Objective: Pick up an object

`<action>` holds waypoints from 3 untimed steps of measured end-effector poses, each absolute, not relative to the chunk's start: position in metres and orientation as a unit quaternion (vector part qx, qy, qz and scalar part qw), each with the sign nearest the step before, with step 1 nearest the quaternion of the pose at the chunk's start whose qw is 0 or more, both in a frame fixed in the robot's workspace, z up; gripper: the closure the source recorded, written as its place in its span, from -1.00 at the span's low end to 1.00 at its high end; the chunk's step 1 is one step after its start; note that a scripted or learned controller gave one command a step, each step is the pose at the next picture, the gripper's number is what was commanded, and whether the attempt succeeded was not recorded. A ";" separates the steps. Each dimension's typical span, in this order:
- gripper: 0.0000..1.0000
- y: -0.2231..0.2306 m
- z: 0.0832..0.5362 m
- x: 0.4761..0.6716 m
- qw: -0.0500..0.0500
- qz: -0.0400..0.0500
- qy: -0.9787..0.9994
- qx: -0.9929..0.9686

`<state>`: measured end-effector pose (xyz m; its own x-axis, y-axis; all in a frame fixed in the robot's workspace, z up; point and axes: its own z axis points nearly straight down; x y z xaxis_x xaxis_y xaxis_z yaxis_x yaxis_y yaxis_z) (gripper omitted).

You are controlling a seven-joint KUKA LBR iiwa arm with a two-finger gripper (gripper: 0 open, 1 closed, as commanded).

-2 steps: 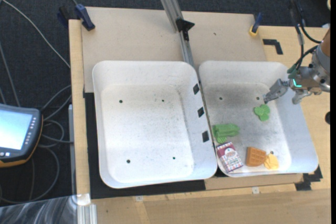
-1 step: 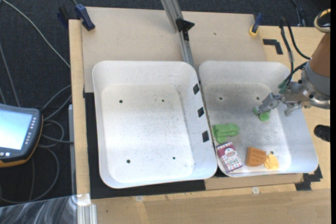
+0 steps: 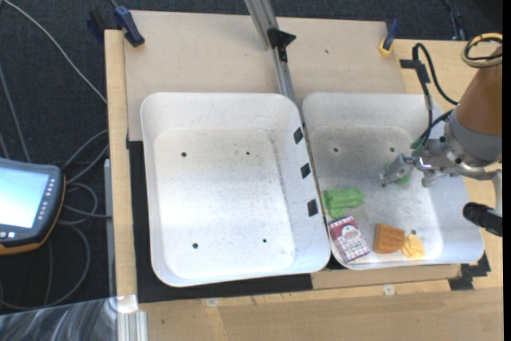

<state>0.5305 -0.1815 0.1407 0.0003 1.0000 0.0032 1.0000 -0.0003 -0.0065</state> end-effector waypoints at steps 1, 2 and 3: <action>-1.00 -0.181 0.089 0.529 0.004 0.001 -0.707 -0.707; 1.00 -0.181 0.104 0.532 0.000 -0.001 -0.707 -0.707; 1.00 -0.182 0.167 0.539 -0.003 -0.002 -0.708 -0.707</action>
<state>0.5387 -0.1819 0.1667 -0.0016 1.0000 -0.0024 1.0000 0.0016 0.0071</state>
